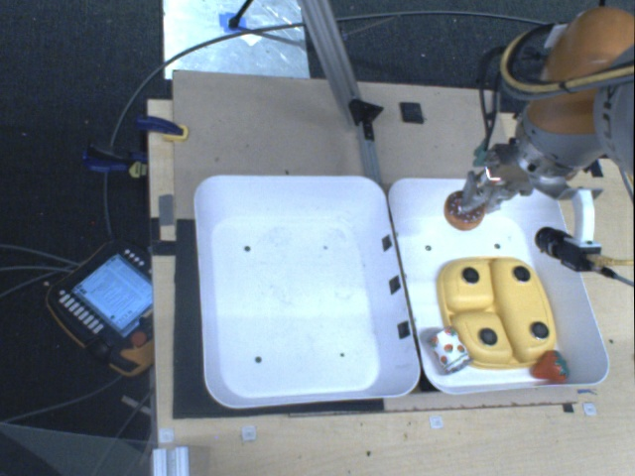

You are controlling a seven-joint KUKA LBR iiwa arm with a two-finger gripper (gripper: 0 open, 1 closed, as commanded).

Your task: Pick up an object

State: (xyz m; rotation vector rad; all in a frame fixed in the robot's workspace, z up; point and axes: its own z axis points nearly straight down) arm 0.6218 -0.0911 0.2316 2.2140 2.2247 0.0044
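While no writing reads | fingers (474,202) over brown disc (462,213) | grip: cannot tell

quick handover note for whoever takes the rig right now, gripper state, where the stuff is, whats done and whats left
Gripper: low over the small brown round object at the back of the right bin; finger state unclear, no grasp confirmed.
Things: yellow four-lobed block at mid-front of the right bin, small white dotted piece at its front left corner, red-orange piece at its front right corner. Left bin beside it.
Done: arm positioned at the brown object.
Left: confirm a grip and lift.
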